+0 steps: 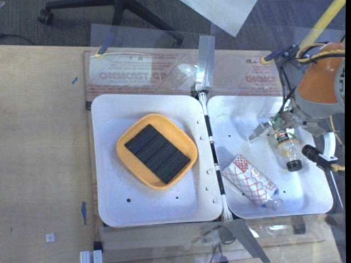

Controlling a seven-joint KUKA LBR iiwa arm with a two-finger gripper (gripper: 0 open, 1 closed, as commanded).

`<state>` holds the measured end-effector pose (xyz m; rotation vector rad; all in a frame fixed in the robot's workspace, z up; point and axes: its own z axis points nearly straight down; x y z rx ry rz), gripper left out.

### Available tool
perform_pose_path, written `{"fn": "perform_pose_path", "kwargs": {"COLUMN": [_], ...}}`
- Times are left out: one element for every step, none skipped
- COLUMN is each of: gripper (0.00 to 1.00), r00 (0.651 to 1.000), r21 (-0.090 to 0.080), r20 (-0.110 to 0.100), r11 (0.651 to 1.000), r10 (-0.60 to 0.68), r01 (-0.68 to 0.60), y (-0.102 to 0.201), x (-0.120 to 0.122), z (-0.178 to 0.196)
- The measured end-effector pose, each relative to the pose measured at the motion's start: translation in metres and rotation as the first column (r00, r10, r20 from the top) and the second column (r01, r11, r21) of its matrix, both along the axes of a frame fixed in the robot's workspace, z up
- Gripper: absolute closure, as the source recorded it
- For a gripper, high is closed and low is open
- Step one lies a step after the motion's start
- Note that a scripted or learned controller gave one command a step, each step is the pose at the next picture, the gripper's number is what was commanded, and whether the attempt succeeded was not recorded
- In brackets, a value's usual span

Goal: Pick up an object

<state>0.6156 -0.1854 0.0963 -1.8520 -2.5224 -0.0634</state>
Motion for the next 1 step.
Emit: {"fn": "perform_pose_path", "kwargs": {"gripper": [0.0], "r00": [1.0], "r21": [0.001], "r20": [0.0], "r11": [1.0], "r10": [-0.025], "r01": [0.025], "y": [0.0012], "x": [0.0095], "z": [0.0]}}
